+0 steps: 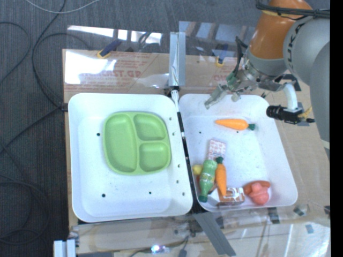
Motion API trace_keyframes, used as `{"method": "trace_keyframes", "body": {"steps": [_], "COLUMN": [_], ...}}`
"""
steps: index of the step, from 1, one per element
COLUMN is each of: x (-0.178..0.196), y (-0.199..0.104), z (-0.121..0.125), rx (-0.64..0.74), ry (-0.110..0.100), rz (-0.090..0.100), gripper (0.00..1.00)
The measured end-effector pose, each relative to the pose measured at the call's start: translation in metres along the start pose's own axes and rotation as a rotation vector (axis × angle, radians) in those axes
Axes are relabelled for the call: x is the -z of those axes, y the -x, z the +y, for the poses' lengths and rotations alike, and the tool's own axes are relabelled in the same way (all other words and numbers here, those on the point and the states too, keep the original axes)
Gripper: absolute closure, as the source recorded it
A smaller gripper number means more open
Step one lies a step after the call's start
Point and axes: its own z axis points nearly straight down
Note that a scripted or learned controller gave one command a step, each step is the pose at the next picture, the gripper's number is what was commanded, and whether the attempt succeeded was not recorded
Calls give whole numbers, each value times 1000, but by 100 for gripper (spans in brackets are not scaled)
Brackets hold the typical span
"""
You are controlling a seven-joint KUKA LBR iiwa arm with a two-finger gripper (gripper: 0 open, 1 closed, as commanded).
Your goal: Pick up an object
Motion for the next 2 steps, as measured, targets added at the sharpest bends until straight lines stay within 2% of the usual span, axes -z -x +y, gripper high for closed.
{"method": "trace_keyframes", "body": {"steps": [1,2], "x": [-70,-111], "y": [22,60], "z": [-7,-32], "rx": [188,-27], "ry": [0,10], "rz": [0,-2], "gripper": [0,0]}}
